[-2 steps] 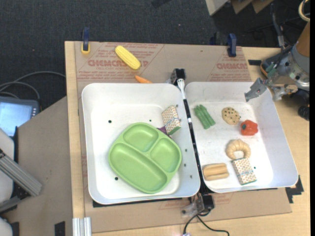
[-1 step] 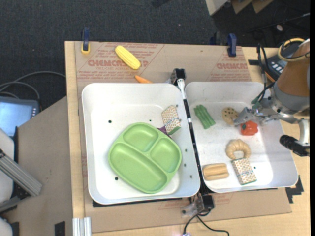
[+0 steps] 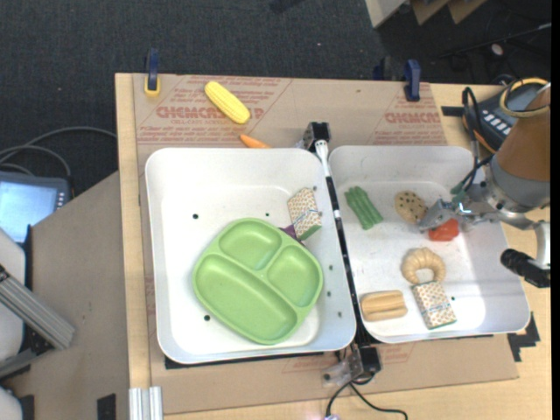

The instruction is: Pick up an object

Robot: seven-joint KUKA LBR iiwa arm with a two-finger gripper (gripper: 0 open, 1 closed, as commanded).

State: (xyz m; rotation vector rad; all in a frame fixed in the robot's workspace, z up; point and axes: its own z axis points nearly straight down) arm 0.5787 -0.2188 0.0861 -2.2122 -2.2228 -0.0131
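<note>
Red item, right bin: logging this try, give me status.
Gripper down in right bin, at red item; grasp unconfirmed. Cookie just left, croissant below. Nothing blocking.

Divided plate (image 3: 255, 280) in left bin (image 3: 166, 234); croissant (image 3: 423, 264) in right bin (image 3: 385, 160).

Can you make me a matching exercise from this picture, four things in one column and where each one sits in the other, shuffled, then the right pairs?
Things:
1. green divided plate
2. yellow corn cob
3. croissant
4. green bean pod

Places:
A. on the bench board beyond the bins
B. right bin, near its left wall
C. left bin, covering much of its floor
D. right bin, about mid-floor, just above a small patterned carton

Right pairs: 1-C, 2-A, 3-D, 4-B
</note>
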